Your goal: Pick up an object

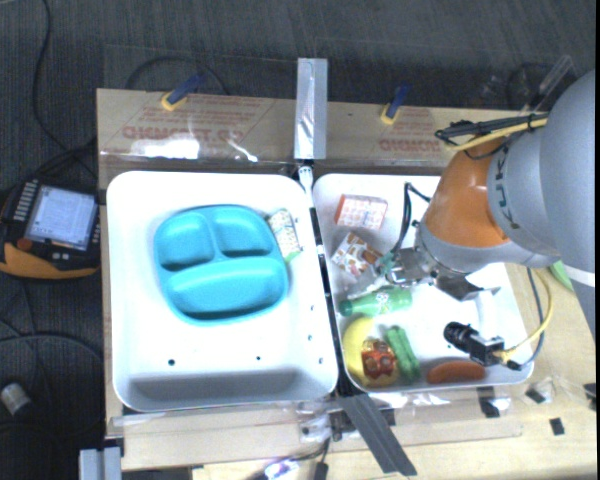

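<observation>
My gripper (408, 266) hangs low in the right bin (517, 298), under the orange wrist band. Just left of it lies a crinkled clear packet (354, 254), and a green bottle (377, 300) lies directly below it, close to the gripper's tip. A small white box with red print (361, 211) sits at the bin's back. Along the front are a yellow round thing (356, 340), a red-orange toy (378, 361) on it, a green stick (402, 353) and a brown sausage shape (455, 372). Nothing can be seen held.
The left bin (140, 368) holds a blue divided plate (220, 260) and a small striped packet (285, 232) by its upper right corner. A metal divider strip (325, 298) separates the bins. The grey arm covers the right bin's far right side.
</observation>
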